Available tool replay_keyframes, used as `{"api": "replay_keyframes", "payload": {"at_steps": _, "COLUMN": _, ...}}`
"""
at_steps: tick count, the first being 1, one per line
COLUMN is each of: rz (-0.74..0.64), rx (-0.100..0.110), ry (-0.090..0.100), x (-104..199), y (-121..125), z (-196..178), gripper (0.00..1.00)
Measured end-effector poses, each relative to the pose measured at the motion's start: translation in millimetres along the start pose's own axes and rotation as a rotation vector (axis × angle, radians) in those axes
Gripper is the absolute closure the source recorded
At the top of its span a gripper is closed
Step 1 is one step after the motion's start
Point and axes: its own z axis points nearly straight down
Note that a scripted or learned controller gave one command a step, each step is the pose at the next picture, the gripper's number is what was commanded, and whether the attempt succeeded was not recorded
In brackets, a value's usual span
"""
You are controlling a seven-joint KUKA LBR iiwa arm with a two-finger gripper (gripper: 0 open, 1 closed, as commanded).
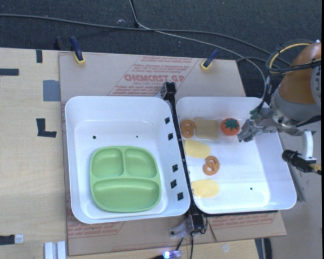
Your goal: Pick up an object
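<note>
Dark carpet lies behind the desk (21, 144), where a clamped cardboard sheet (151, 77) keeps two bins side by side. In the left bin (78, 117) sits a green tray (125, 178). The right bin (270, 166) gathers small food toys toward its left half, within reach: a tomato (230, 125), two pretzels (188, 127), a tan slab (207, 128), yellow pieces (196, 148). The pincer (246, 134) hangs low just right of the tomato, likely lining up on it; its opening is too blurred to tell, with nothing visibly held.

Just beside the grey pincer (247, 134) sits a red tomato (230, 125) with a green top. Farther off lie a tan slice (207, 128), two orange-brown pretzels (188, 127), and two pale yellow pieces (197, 148). Both bins (75, 112) are white, the far one holding a light green plate (124, 178).
</note>
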Motion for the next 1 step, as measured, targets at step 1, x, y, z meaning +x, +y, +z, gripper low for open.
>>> {"api": "replay_keyframes", "payload": {"at_steps": 1, "rz": -0.001, "rx": -0.001, "ry": -0.001, "x": 3.6, "y": 7.7, "z": -61.6, "gripper": 1.00}}
